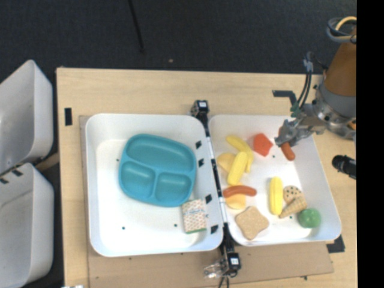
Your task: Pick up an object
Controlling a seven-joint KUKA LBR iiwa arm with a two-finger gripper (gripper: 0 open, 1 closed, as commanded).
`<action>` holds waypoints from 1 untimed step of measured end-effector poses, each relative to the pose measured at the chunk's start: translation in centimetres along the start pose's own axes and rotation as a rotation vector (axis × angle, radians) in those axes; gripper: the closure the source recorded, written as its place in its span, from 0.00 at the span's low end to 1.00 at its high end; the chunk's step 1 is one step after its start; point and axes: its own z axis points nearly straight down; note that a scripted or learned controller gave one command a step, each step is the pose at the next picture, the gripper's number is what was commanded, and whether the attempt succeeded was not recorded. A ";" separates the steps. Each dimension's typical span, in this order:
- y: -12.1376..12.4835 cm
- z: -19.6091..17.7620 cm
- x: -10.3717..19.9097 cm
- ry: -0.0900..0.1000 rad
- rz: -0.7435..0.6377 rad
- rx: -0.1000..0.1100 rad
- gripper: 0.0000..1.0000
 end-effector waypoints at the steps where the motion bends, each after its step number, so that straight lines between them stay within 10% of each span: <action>1: -0.2 1.0 4.4 -0.001 0.002 0.003 1.00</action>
